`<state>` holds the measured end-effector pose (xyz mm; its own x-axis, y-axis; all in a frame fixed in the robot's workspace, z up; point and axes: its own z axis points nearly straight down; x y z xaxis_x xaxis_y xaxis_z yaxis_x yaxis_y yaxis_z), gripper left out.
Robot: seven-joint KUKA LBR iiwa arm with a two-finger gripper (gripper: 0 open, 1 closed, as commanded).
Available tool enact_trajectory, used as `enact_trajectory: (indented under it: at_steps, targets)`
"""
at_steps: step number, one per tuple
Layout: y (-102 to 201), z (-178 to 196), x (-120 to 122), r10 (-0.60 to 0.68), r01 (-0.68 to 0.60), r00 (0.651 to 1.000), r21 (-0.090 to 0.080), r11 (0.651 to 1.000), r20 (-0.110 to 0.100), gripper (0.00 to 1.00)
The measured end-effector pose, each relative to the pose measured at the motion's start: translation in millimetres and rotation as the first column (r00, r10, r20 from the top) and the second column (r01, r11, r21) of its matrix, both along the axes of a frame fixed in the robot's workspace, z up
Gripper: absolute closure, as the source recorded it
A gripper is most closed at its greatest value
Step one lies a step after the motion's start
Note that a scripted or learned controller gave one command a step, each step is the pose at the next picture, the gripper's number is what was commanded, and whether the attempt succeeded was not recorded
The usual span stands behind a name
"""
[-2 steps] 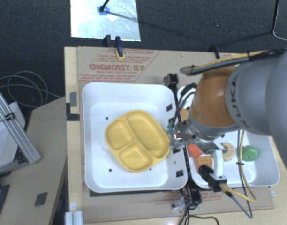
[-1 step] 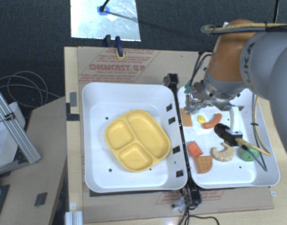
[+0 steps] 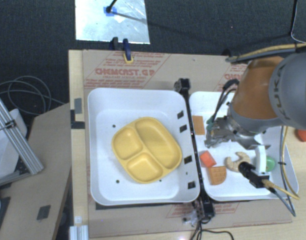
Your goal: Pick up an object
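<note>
The arm reaches into the right bin [image 3: 283, 186], with the gripper [image 3: 213, 136] low over the bin floor near its left wall. Whether the fingers are spread or pressed together cannot be told; the wrist body covers them and only dark linkage parts show.

Candidate objects lie in the right bin:
- a small red-orange block [image 3: 207, 158], just below the gripper and nearest to it
- a tan wedge-shaped piece [image 3: 217, 175], just beside the block
- a flat orange strip [image 3: 198, 124] against the left wall
- a pale curved piece [image 3: 238, 161] and a green item [image 3: 269, 163] further right

The red-orange block looks light, stiff and compact; a grip across its two opposite flat sides should hold without slipping. The flat strip would be hard to get fingers under.

The left bin [image 3: 100, 134] holds a yellow divided tray [image 3: 145, 149], too broad to grip except at its rim.

The arm hides much of the right bin's upper area; the green item is partly covered and its shape is unclear
</note>
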<state>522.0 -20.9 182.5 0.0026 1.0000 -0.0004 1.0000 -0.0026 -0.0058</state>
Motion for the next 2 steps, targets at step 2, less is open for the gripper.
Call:
enact_trajectory:
  at_steps: [2]
  targets:
    - [40.0,25.0,-36.7,0.010,-0.010,1.000,0.002,1.000,0.006,0.00]
